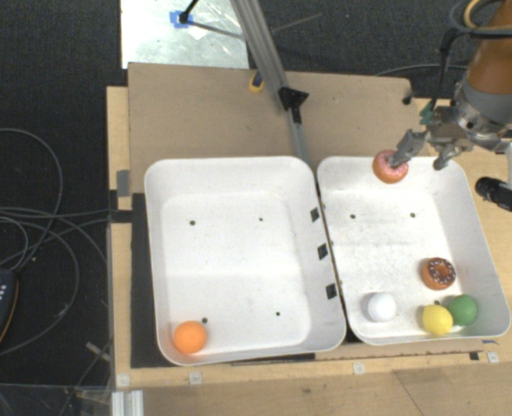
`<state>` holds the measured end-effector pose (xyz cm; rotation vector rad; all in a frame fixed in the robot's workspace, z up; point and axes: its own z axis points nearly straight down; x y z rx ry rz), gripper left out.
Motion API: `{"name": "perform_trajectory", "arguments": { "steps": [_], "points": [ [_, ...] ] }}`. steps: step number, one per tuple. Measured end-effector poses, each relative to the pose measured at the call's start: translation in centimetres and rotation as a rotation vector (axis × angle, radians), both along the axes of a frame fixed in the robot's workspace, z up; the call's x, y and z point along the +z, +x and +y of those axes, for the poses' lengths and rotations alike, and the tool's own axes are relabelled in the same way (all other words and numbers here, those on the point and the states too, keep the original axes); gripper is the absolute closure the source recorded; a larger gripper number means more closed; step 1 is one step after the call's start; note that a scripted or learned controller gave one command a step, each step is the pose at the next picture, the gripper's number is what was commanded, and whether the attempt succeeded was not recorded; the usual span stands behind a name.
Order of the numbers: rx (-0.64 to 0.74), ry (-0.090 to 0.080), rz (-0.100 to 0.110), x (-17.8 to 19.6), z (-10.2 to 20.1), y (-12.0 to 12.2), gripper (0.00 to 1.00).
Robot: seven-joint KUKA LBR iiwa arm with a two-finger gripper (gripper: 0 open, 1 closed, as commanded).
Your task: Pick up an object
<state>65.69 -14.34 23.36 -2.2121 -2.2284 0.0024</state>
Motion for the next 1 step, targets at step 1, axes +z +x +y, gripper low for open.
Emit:
{"name": "perform_trajectory", "arguments": {
  "steps": [1],
  "points": [
    [-0.004, -0.001, 0.000, -4.28, -0.46, 0.23, 0.00]
  ]
}}
